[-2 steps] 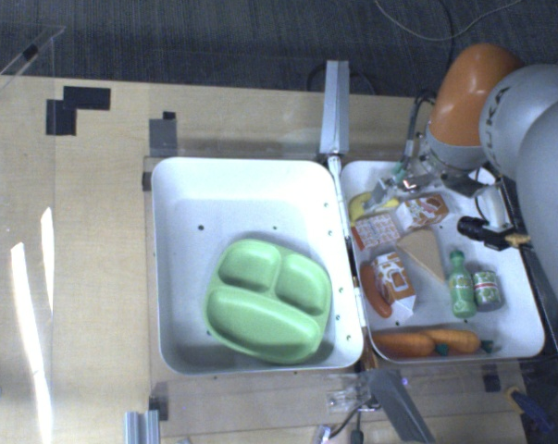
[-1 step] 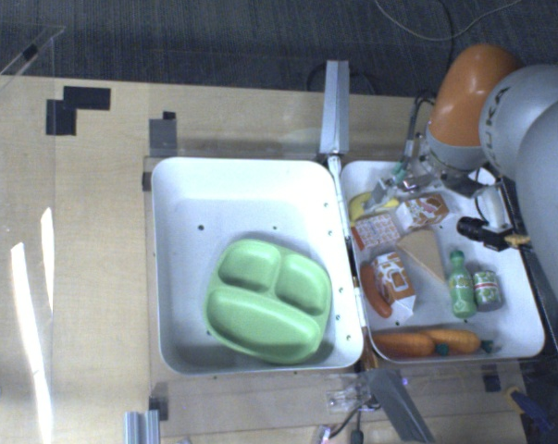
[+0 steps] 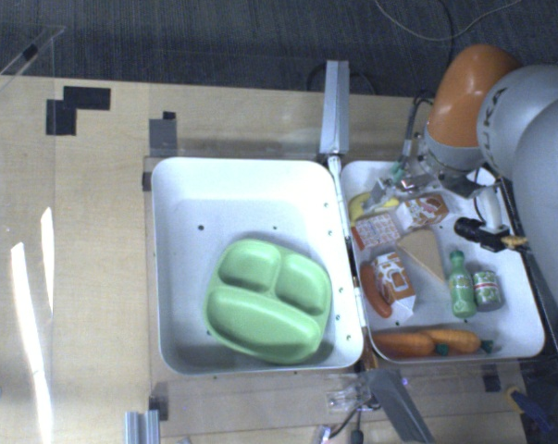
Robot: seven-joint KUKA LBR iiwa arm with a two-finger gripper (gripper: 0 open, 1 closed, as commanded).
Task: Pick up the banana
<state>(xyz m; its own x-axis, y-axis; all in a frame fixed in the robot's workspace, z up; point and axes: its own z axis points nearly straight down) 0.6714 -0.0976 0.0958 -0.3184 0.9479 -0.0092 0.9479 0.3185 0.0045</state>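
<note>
The banana (image 3: 356,207) lies at the back left of the right bin (image 3: 528,336). Just a yellow strip of it shows, beside a red and white carton (image 3: 377,230) that covers part of it. My gripper (image 3: 393,188) hangs low over the back of that bin, just right of the banana and above the cartons. The grey arm with its orange band comes in from the upper right.
The right bin also holds a second carton (image 3: 425,211), a snack box (image 3: 394,279), a tan wedge (image 3: 427,256), a sausage (image 3: 375,297), a green bottle (image 3: 461,288), a can (image 3: 487,288) and a carrot (image 3: 429,342). A green divided tray (image 3: 269,299) lies in the left bin (image 3: 181,202).
</note>
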